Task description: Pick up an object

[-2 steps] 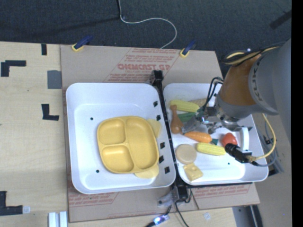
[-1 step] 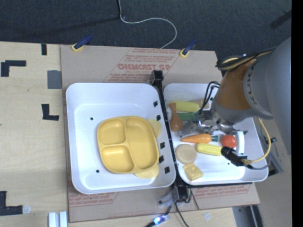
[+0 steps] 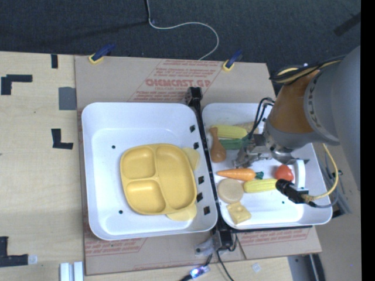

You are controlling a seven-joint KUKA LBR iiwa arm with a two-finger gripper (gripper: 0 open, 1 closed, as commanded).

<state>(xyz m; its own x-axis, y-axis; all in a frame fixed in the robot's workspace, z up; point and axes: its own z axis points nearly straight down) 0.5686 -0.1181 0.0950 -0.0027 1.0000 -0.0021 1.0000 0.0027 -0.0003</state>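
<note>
The right bin (image 3: pixel 319 216) holds several toy foods: a corn cob (image 3: pixel 229 132), a brown drumstick-like piece (image 3: pixel 217 148), an orange carrot (image 3: pixel 235 173), a red tomato (image 3: pixel 285 172), a yellow piece (image 3: pixel 259 185), a round beige slice (image 3: pixel 230 190) and a pale cheese cube (image 3: pixel 239 213). My gripper (image 3: pixel 253 152) is low in this bin's middle, just right of the corn and above the carrot. The grey wrist hides what lies directly beneath it. Nothing is seen lifted.
The left bin (image 3: pixel 94 157) carries a yellow divided plate (image 3: pixel 158 177) over a pale yellow sheet. A black divider (image 3: pixel 202 157) runs between the bins. The arm's bulk covers the right bin's far right side, and a black cable end (image 3: pixel 293 193) hangs over it.
</note>
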